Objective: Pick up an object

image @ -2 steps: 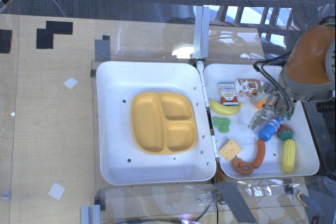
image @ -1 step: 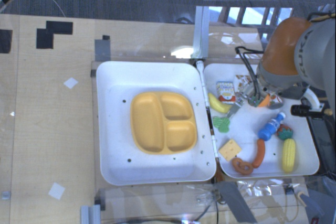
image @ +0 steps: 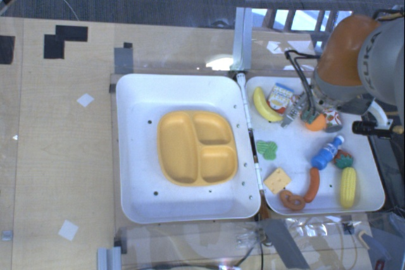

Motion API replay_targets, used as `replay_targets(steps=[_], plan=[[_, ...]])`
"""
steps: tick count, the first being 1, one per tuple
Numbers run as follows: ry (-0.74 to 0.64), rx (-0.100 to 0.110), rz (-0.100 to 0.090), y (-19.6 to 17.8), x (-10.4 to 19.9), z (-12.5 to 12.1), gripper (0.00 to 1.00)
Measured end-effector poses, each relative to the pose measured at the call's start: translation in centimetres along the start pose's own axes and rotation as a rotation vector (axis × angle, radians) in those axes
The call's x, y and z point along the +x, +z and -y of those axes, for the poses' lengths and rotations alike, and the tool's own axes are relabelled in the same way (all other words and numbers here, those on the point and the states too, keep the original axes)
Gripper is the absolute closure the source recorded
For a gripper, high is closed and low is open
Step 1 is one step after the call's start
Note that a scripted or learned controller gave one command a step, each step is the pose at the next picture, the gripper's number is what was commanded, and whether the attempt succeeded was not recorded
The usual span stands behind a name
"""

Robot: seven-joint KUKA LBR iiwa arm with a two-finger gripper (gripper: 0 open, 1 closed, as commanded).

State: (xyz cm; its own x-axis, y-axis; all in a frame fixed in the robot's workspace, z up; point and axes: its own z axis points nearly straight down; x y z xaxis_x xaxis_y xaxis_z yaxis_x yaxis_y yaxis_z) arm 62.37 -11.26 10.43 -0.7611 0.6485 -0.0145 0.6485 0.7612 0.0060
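Observation:
My gripper (image: 300,114) hangs low in the upper part of the right bin (image: 367,202), under the grey arm with its orange band (image: 345,54). It sits between a white snack packet (image: 280,97) on its left and an orange object (image: 316,122) on its right, which it partly covers. A yellow banana (image: 264,105) lies further left. Nothing is visibly held.
Lower in the right bin lie a green piece (image: 267,149), a blue bottle (image: 326,153), a cheese wedge (image: 276,181), a sausage (image: 312,184), a brown ring (image: 292,200), a corn cob (image: 347,186) and a small red-and-green item (image: 345,160). The left bin (image: 136,104) holds a yellow divided plate (image: 196,147).

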Motion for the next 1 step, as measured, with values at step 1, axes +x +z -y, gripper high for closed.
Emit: replay_targets(steps=[1], plan=[[-0.051, -0.002, -0.003, 1.47, -0.13, -2.6, 1.0]])
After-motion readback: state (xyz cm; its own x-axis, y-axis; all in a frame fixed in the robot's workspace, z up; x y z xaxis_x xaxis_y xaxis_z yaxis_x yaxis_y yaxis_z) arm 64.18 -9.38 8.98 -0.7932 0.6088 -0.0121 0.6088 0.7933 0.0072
